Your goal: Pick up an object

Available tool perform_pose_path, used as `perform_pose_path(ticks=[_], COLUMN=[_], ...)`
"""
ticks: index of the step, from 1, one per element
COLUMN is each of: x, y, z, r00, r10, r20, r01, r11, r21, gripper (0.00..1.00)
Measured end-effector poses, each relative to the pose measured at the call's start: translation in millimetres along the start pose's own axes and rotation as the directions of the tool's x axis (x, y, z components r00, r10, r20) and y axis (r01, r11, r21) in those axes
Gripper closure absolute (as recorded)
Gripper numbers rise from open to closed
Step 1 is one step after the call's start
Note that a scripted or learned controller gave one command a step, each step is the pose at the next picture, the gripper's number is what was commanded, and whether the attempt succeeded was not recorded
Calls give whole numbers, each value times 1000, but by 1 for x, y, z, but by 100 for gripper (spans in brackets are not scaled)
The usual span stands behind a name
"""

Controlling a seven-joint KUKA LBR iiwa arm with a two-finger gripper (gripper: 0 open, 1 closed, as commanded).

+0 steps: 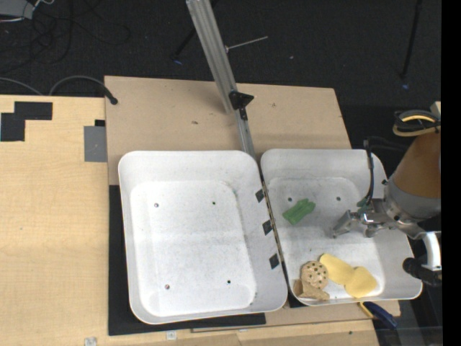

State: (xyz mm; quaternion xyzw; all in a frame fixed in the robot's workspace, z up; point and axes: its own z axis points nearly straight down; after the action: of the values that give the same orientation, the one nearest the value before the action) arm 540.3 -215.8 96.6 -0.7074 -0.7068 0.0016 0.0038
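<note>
In the right bin point(317, 166) lie three objects. A small green piece point(298, 211) rests left of the bin's middle. A yellow lump point(351, 276) sits near the front edge, and a tan round piece with holes point(313, 274) touches its left side. My gripper point(346, 224) hangs low over the bin's right half, right of the green piece and above the yellow lump in the view. It points left, and nothing shows in its grasp. The arm's orange band point(421, 168) is at the right edge.
The left bin point(137, 166) stands beside the right one, with a ridge and black clips point(266, 225) between them. A slanted metal rail point(216, 56) rises behind the bins. A yellow cable point(412, 121) lies at the far right.
</note>
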Motion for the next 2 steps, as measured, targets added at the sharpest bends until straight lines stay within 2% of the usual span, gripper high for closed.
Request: perform_pose_path(ticks=[1, 2], x=[-1, -2], y=[1, 3], z=[-13, -56], r00=[1000, 1000], r10=[5, -3], r20=[1, 4], r01=[-5, 3], r11=[1000, 1000], r21=[-4, -9], gripper=[100, 100])
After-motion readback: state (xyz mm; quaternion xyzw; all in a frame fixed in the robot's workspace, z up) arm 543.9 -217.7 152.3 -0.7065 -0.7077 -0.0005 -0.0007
